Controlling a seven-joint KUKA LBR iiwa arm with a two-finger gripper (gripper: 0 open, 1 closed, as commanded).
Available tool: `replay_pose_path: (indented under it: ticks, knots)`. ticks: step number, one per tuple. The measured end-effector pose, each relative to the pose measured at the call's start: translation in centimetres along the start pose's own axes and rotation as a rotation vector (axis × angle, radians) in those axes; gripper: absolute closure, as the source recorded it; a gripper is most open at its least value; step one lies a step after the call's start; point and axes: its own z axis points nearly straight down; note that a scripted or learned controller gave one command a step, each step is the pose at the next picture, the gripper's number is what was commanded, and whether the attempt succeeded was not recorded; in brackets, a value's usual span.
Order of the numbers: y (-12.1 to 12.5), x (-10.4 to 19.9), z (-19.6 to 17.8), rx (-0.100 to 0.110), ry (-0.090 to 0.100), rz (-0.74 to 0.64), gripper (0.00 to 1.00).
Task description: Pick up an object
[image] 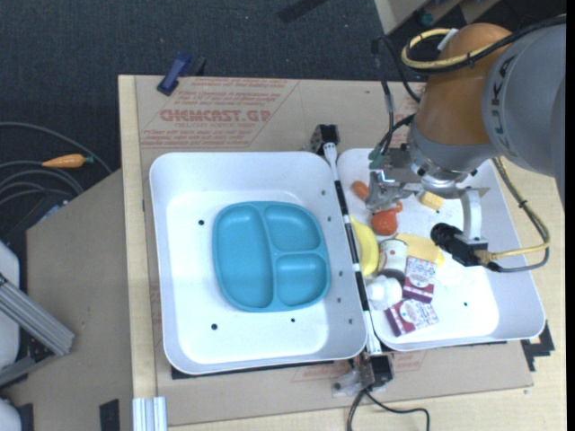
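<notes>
The grey arm with its orange band reaches in from three o'clock, and its metal two-finger gripper (384, 189) hangs over the upper left of the right-hand shallow white bin (517, 317); whether it is open or closed cannot be told. Just below it, at six o'clock, lies a small red tomato-like ball (386, 223), with a yellow banana (366, 246) at seven o'clock. The left-hand white bin (180, 178) holds a blue three-compartment plastic plate (269, 254)

A brown bench (225, 115) carries two white bins: the left bin (175, 268) at nine o'clock, the right bin (503, 317) at three.
</notes>
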Motion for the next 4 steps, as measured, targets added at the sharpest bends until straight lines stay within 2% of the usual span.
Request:
replay_pose_path:
  ticks: [1,2,3,4]
  knots:
    - [-1.0,-3.8,-3.0,-0.001,-0.003,0.003,1.0]
    - [-1.0,-3.7,-3.0,0.0,-0.002,0.002,0.0]
    - [6.4,-7.8,4.5,0.003,-0.002,0.003,0.0]
    - [8.0,-6.7,9.6,-0.006,-0.002,0.001,0.0]
